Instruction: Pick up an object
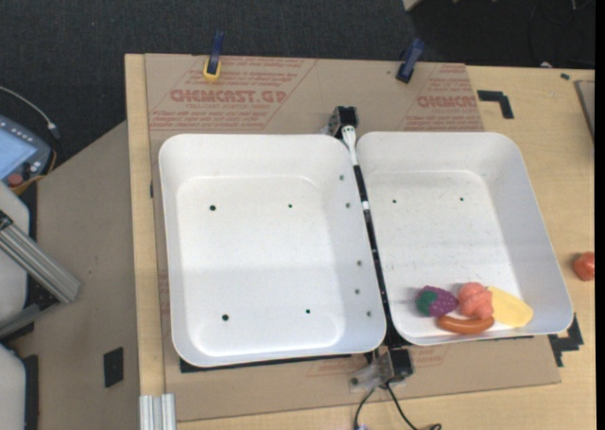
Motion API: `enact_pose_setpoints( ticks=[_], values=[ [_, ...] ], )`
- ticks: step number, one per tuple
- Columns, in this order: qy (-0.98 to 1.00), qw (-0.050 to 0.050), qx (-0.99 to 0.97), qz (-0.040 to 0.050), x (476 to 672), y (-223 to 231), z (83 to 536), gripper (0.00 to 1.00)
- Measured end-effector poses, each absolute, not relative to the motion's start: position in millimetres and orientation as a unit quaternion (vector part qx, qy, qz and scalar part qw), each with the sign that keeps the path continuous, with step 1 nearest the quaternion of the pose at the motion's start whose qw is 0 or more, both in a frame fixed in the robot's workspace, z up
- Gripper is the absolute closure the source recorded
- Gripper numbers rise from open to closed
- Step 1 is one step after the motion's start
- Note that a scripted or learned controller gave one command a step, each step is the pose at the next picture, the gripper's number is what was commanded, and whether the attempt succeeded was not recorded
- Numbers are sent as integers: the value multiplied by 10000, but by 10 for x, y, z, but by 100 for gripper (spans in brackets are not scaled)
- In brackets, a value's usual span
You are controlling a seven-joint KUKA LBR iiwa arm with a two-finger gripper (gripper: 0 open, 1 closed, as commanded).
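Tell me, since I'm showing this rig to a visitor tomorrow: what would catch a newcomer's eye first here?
The small heap of bright toy food in the near corner of the right bin: a purple grape bunch, an orange-pink piece, a yellow piece and a red-orange sausage, all bunched together. Next, the broad white left bin and the blue clamps on the cardboard's far edge.

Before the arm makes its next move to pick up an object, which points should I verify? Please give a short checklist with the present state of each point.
1. Objects to pick are present: ok. A purple toy, a pink toy, a yellow piece and an orange sausage-shaped toy lie in the right bin.
2. Objects inside the bin: ok, near its front edge.
3. Objects separated for a clean grasp: not ok, they are clustered and touching.
4. Nothing lying on top of the cluster: ok.
5. Bins side by side on the bench: ok.
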State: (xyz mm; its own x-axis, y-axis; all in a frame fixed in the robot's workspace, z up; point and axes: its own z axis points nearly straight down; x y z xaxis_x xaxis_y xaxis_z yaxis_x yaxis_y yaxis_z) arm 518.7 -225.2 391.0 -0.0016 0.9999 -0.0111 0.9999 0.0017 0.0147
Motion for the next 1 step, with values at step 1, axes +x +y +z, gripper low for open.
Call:
enact_pose_setpoints(
  ticks=[1],
  values=[
    [7069, -4, 7074, -5, 4933, -2239, 3716, 100]
  ],
)
